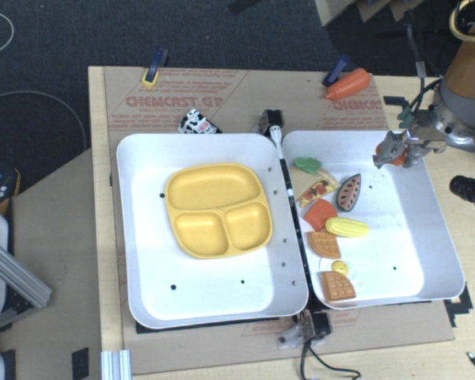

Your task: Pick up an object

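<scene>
I am watched by a single fixed camera set above my bench, looking down at a slant from the near side toward the far edge. It sits far enough back to take in both white bins whole, the left bin (142, 236) and the right bin (412, 236), with the cardboard sheet (237, 97) beneath them and dark carpet (103, 22) beyond. My arm (459, 101) comes in from the frame's upper right.

Open floor right of toy food (332, 220)
</scene>
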You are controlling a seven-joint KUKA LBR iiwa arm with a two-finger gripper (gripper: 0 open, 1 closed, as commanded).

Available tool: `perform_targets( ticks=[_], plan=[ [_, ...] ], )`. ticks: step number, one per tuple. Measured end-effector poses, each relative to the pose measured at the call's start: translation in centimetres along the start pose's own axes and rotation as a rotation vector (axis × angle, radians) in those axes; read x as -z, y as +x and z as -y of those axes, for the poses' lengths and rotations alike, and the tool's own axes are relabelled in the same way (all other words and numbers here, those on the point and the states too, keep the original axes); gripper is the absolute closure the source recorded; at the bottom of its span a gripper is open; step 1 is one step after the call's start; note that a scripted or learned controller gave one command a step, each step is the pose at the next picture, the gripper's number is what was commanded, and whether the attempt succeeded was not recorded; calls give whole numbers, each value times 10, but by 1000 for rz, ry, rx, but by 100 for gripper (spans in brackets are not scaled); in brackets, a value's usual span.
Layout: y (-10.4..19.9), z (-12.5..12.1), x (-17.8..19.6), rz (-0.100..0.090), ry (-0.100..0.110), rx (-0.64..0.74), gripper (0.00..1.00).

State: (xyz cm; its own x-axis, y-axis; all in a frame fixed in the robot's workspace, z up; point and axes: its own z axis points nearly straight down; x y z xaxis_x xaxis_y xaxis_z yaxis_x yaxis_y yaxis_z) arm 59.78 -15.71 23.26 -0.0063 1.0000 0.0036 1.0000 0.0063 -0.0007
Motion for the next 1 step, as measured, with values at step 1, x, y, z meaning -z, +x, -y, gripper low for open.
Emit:
perform_targets(
  ticks=[1],
  plan=[
    [61, 10, 5, 0, 1, 0, 100]
  ],
)
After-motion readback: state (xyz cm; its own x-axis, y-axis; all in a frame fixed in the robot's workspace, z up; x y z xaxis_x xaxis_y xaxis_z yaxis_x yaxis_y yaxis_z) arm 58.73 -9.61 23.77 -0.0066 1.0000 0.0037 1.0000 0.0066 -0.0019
